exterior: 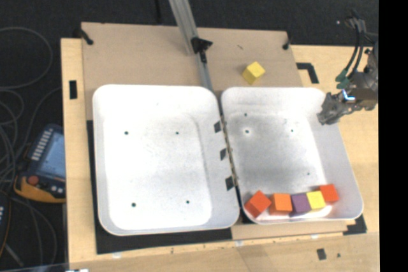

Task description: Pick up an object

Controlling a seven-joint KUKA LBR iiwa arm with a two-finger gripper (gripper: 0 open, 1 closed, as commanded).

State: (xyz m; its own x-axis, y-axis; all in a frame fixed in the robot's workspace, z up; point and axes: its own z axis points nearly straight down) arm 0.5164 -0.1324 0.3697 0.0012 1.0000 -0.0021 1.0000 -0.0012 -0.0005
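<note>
Blocks jammed along right bin wall at 6 o'clock; gripper at 3 o'clock, state unclear. Risk: wall blocks the grasp.

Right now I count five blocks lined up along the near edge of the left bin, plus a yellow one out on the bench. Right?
Wrong bin. The camera view shows the five blocks along the near edge of the right bin; the yellow block is indeed out on the bench.

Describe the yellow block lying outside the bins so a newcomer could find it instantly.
Start at the right bin and look just past its far edge, onto the brown board. The yellow block sits there alone; the other yellow cube lies inside the bin's near edge among coloured blocks.
</note>
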